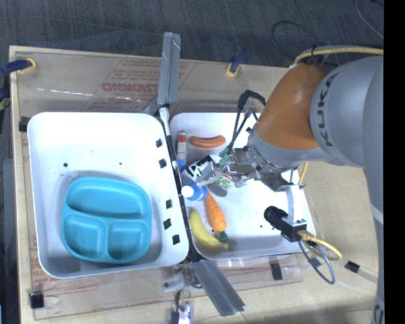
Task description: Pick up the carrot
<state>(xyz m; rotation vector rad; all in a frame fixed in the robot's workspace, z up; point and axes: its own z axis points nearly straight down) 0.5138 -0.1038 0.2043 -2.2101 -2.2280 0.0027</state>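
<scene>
Grey arm [337, 113] over wooden bench [88, 79]; two white bins [47, 133]; dark carpet [88, 12].

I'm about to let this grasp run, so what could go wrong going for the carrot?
1. The carrot lies against the banana, so closing fingers might catch or shove the banana instead.
2. The gripper sits above the carrot's upper end amid a bottle and small clutter; it could nudge those, or pinch only the tip and slip.

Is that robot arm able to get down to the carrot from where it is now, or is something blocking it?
Probably yes. The carrot lies uncovered in the right bin, just below the gripper. The banana lies close against it, which could crowd the grasp.
</scene>
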